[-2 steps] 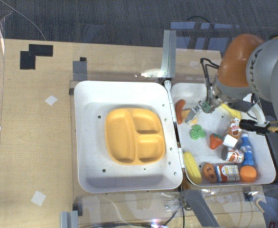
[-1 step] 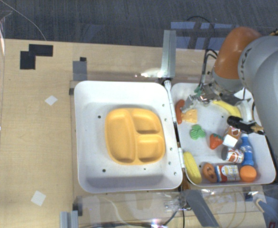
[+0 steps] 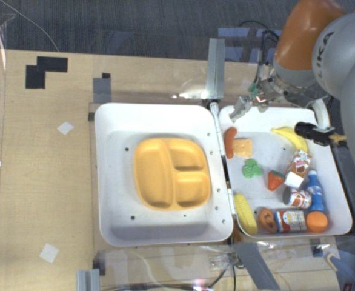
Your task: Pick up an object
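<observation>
The right bin [image 3: 342,190] holds many small toy foods. A red sausage [image 3: 229,142] and an orange cheese wedge [image 3: 243,148] lie near its back left corner. A green broccoli [image 3: 252,169] and a strawberry [image 3: 276,179] sit mid-bin, and a banana [image 3: 291,137] lies further back. My gripper [image 3: 240,108] hangs over the bin's back left corner, just behind the sausage, and nothing shows in it.
Along the right bin's front and right side lie a corn cob [image 3: 244,213], a lying sauce bottle [image 3: 285,220], an orange [image 3: 317,222], a blue bottle [image 3: 314,190] and a small can [image 3: 295,197]. The left bin [image 3: 114,132] holds a yellow divided plate [image 3: 171,173].
</observation>
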Motion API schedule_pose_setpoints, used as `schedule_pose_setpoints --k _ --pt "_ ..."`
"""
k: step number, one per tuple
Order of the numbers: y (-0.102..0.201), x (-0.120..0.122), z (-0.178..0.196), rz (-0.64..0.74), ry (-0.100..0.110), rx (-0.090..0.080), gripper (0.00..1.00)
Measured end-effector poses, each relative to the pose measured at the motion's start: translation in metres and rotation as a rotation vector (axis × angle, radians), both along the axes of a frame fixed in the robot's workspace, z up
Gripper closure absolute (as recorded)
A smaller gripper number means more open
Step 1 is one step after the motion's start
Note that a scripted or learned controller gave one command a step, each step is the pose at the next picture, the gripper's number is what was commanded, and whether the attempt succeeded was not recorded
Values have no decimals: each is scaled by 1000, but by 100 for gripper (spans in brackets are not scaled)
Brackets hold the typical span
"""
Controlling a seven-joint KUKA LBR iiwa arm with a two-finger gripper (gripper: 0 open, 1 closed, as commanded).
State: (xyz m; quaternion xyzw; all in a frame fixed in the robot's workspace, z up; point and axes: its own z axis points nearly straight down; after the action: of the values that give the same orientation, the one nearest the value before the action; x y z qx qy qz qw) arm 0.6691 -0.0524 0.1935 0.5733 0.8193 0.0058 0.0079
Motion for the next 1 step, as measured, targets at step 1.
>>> schedule_pose_setpoints --k 1 --pt "2 1 46 -296 11 3 0"
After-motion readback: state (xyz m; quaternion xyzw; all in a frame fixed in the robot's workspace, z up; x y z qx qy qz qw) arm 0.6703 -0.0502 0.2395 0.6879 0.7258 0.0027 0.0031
